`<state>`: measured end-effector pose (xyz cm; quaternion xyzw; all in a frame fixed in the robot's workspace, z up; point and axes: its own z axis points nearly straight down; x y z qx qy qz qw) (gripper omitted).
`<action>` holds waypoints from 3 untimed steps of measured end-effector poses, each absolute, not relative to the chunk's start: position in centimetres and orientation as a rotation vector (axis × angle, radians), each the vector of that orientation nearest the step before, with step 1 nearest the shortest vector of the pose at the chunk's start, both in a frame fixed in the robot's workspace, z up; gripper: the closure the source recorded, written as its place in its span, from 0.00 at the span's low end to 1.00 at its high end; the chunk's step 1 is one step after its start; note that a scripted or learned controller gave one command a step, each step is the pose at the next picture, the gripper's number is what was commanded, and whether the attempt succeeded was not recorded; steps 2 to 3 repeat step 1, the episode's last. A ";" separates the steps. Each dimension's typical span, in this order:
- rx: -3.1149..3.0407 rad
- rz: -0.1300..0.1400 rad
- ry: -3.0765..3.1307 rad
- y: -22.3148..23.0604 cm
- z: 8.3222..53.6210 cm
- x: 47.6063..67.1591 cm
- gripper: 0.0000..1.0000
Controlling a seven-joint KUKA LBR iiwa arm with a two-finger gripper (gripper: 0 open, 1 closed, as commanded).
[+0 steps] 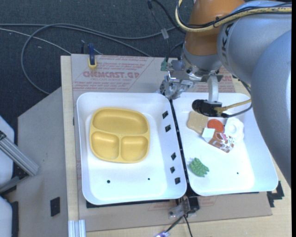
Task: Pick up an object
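Note:
My gripper hangs over the far end of the divider between the two bins, with nothing visibly held. In the right bin lie a tan flat block, a red round piece, a white piece, a red-and-white packet and a green leafy item. The tan block is the nearest of these to the gripper, a little to its front right. A yellow three-compartment plate rests in the left bin.
The grey arm with its orange band covers the upper right of the view. Small black clips line the divider between the bins. A brown board lies under the bins, with a blue-and-yellow clamp at its far edge.

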<state>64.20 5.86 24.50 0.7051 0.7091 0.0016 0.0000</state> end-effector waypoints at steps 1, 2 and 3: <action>2.220 0.001 2.223 5.5 24.5 64.1 0.00; 2.220 0.001 2.223 5.5 24.5 64.1 0.00; 2.220 0.001 2.223 5.5 24.5 64.1 0.00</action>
